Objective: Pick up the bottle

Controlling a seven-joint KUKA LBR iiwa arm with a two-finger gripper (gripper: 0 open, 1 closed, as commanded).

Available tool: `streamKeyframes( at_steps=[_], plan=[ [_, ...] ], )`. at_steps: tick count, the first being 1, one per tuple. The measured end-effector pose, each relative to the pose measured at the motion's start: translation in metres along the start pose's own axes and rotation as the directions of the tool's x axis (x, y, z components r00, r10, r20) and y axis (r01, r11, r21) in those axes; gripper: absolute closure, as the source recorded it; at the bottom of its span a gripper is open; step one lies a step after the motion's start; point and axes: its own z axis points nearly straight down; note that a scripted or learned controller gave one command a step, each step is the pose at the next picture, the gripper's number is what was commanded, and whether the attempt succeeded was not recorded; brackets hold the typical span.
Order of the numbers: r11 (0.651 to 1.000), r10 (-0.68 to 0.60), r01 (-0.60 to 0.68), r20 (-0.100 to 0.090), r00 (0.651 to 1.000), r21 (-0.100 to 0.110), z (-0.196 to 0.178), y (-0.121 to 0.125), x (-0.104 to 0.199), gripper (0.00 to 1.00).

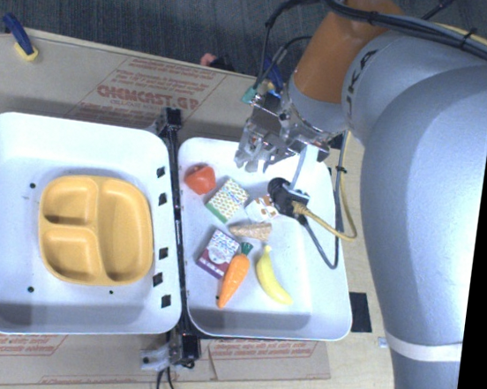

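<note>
Bottle: best read is the small white-and-brown piece lying tipped near the middle of the right bin, touching the bread stick on its near side and just beside the green box; too small to be sure. Looks like a light, stiff plastic toy, smooth and rounded, so likely to squirt out sideways. I'd pinch across the body at mid-length, not the neck, and mind the crowding neighbours. Gripper hangs over the far end of that bin, apart from the bottle, jaws spread with nothing between them.
</note>
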Motion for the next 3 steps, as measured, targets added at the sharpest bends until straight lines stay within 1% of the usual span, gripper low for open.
streamKeyframes(
  at_steps=[1, 2, 3],
  plan=[
    [1.000, 0.007, -0.007, 0.001, 1.000, 0.001, 0.042, -0.104, 0.029, 1.00],
    [0.991, -0.136, 0.136, 0.000, 0.991, -0.001, 0.016, -0.173, 0.021, 1.00],
    [0.986, -0.164, 0.164, 0.001, 0.986, 0.000, 0.026, -0.187, 0.060, 1.00]
  ],
)
